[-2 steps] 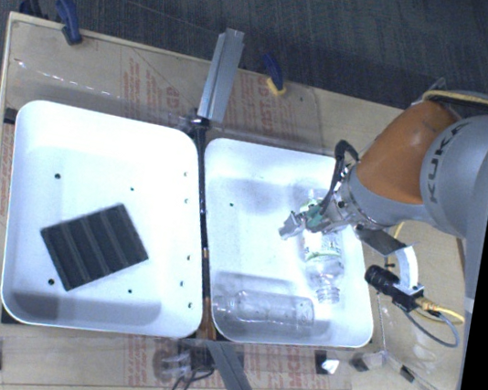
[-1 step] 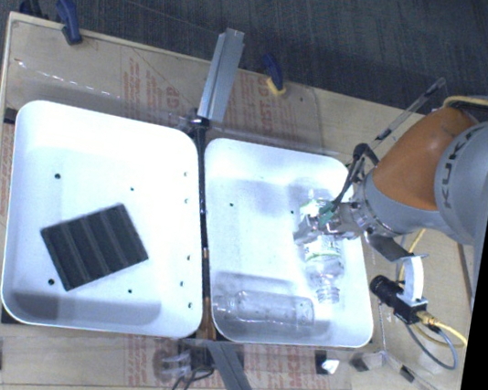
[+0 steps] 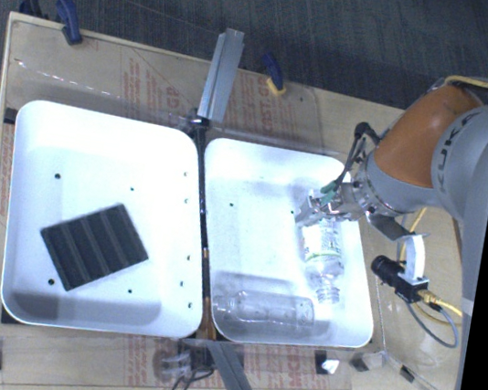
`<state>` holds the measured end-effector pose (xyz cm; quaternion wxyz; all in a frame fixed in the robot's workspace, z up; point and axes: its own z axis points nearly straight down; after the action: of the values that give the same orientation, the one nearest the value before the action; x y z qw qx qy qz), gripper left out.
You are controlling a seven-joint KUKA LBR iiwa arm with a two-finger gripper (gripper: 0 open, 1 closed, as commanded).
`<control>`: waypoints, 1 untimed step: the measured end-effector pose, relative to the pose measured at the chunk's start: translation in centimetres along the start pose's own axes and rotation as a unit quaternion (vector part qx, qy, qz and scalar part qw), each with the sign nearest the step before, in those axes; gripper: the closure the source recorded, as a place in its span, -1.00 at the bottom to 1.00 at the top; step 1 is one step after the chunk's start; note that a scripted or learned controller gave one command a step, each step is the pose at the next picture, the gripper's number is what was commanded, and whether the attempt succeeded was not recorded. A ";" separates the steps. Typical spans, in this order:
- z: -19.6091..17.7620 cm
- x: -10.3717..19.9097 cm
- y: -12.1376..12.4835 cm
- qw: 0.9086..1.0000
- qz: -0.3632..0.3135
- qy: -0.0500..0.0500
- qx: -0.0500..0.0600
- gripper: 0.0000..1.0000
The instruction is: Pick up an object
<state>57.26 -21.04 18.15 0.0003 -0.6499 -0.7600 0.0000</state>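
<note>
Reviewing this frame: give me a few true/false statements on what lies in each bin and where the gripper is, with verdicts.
1. The dark ridged panel lies in the left bin. True.
2. The right bin holds two clear plastic bottles. True: a labelled bottle near its right wall and an unlabelled bottle along its near wall.
3. The gripper is over the left bin. False: it is over the right bin, at the labelled bottle's upper end.
4. Both bottles stand upright. False: both lie on their sides.
5. The panel rests on a bottle. False: they are in separate bins.
</note>
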 end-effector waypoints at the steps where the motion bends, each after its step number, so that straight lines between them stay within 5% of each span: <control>1: 1.0 1.6 2.0 1.000 -0.010 0.000 0.000 -1.00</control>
<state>58.97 -19.19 17.18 -0.0002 -0.6423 -0.7664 0.0000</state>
